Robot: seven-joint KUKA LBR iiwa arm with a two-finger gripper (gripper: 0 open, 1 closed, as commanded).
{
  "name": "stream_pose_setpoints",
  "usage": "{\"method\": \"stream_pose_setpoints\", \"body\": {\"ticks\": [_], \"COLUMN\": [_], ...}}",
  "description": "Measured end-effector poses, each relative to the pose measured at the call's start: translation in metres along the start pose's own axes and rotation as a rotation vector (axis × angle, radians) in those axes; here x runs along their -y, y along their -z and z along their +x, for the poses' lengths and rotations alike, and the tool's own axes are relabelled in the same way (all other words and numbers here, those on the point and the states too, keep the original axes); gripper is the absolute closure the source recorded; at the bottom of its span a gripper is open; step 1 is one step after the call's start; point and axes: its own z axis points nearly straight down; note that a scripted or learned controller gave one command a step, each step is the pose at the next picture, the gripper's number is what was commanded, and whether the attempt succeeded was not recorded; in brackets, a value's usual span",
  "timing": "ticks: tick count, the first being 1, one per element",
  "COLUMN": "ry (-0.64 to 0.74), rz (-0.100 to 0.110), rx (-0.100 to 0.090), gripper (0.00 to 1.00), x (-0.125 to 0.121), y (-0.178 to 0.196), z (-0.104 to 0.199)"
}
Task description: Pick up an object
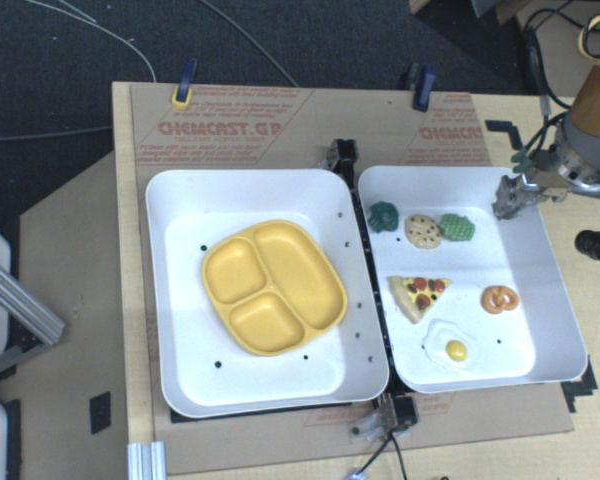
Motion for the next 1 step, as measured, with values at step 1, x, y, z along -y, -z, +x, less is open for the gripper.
{"method": "stream_pose_setpoints", "body": {"ticks": [1], "ry": [0.004], "rz": [0.008], "rx": [-0.005], "gripper": [1.0], "x": [0.0038], "y": [-0.0029], "z": [0.055]}}
